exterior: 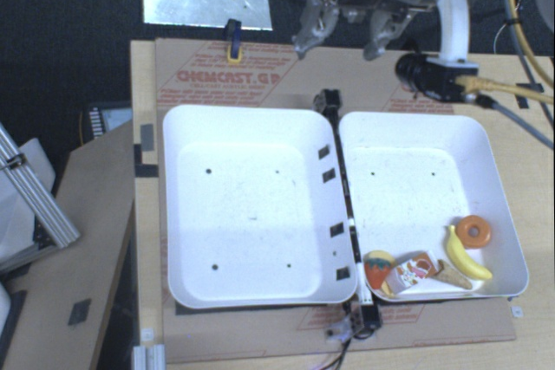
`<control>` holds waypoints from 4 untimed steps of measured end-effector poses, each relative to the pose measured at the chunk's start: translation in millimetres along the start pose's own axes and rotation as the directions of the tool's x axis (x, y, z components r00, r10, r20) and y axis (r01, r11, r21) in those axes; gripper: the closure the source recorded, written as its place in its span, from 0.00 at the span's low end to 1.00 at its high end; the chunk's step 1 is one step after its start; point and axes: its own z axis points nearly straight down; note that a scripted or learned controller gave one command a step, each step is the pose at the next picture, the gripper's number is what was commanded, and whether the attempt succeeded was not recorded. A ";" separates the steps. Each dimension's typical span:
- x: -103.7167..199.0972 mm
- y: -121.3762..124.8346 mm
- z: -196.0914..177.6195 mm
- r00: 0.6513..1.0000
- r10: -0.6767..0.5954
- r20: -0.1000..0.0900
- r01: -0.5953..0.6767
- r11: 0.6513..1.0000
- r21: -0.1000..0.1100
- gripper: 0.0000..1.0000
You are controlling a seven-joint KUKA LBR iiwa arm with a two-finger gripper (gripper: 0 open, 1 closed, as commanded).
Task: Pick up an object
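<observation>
Camera view, taken from above: the left bin (243, 212) and the right bin (408, 178) sit side by side on the bench (147, 100), touching along a central seam. High above their far edge hangs the gripper (342, 35), its two fingers spread apart with nothing between them. All the candidates crowd the right bin's near corner: a yellow banana (464, 256) leaning along the wall, a small printed packet (409, 273) beside it, a red-and-orange fruit (379, 266) touching the packet, and an orange ring (473, 230) at the banana's top end. The pick looks unstarted (no approach made as yet). Next, I judge, the arm must travel toward that corner and descend on one item, minding the wall.
</observation>
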 end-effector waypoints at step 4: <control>72.2 -71.6 0.7 1.000 -0.012 -0.002 0.012 1.000 0.006 1.00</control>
